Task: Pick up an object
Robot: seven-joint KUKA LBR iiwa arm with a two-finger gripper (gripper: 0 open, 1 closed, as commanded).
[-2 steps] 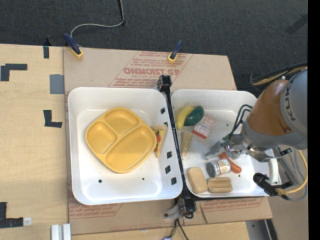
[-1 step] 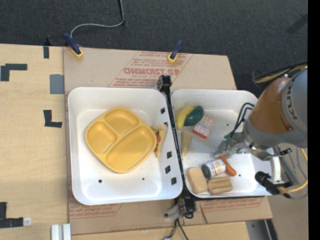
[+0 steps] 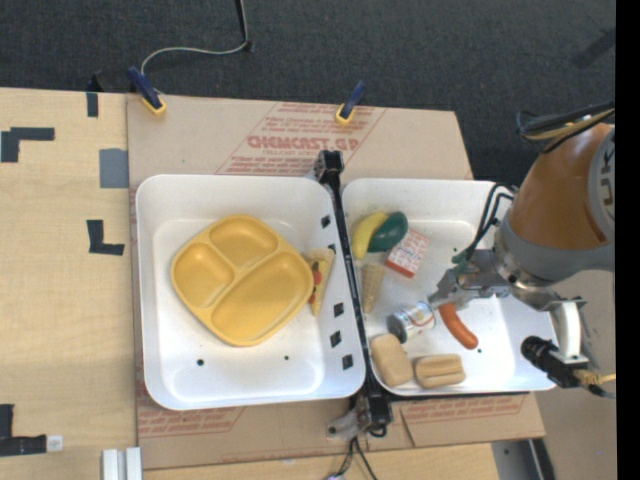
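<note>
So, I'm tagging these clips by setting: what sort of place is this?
Probably a robotics lab bench, not a kitchen: two white bins sit on cardboard clamped down with clips, the food looks like toys, such as the hot dog, and a cable trails across dark carpet.

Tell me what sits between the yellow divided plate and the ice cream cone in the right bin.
In the camera view, between the yellow plate and the cone lie a small yellowish item against the plate's right edge, then the black divider where the bins meet.
</note>
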